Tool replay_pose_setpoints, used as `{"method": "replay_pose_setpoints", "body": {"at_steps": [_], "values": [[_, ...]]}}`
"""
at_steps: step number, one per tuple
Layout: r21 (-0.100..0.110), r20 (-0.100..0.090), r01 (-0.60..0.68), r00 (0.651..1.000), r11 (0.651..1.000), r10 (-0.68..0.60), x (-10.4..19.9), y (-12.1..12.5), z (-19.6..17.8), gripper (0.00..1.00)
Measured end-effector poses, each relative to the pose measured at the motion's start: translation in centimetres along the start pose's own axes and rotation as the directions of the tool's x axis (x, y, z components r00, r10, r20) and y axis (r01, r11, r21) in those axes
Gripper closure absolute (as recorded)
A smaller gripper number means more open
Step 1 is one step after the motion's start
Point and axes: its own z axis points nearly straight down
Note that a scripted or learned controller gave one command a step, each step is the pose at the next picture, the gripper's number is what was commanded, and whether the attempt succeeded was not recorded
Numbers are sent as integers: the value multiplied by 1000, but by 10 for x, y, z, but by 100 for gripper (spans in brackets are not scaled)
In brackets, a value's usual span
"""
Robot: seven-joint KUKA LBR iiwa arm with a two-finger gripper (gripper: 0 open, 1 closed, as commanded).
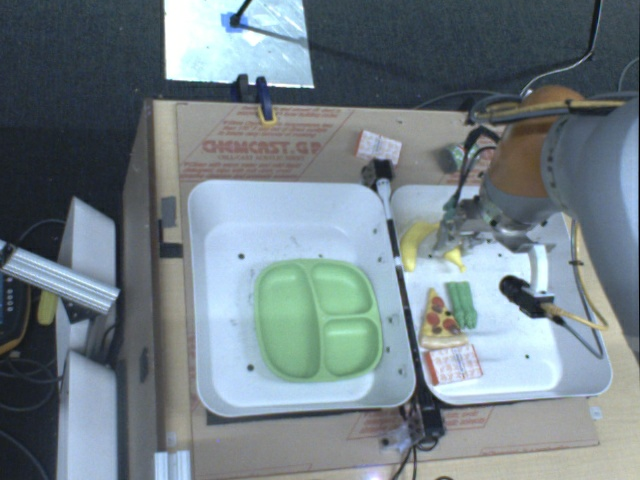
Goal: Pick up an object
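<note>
We look down at a slant on a bench (pixel 260 143) covered with brown board printed in red, bearing two shallow white bins side by side. The left bin (pixel 215 268) holds a pale green plate (pixel 318 320) divided into three compartments, lying flat near the middle of the bin. The right bin (pixel 560 358) holds several small things. A yellow banana (pixel 414 241) lies in its upper left corner, close to the wall shared with the left bin. Below it, near the same wall, lies a toy pizza slice (pixel 438 318), and just beside that on its right a small green ridged piece (pixel 461 305). Below the pizza slice, near the bin's front edge, lies a flat red and white packet (pixel 453 364). The grey arm (pixel 560 158), with its orange band, reaches in from the right over the right bin. Its gripper (pixel 458 236) is low over the upper left part of that bin, right at the banana's right-hand end, and a bit of yellow shows just under it. We cannot tell whether the gripper is open or closed, nor whether it has hold of the banana. On the board above the bins, near the gap between them, lies a small white tag (pixel 379 147) with red print.
</note>
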Motion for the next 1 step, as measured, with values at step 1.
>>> {"method": "replay_pose_setpoints", "body": {"at_steps": [1], "values": [[2, -1, -2, 1000, 1000, 2, 50, -73, -90, 100]]}}
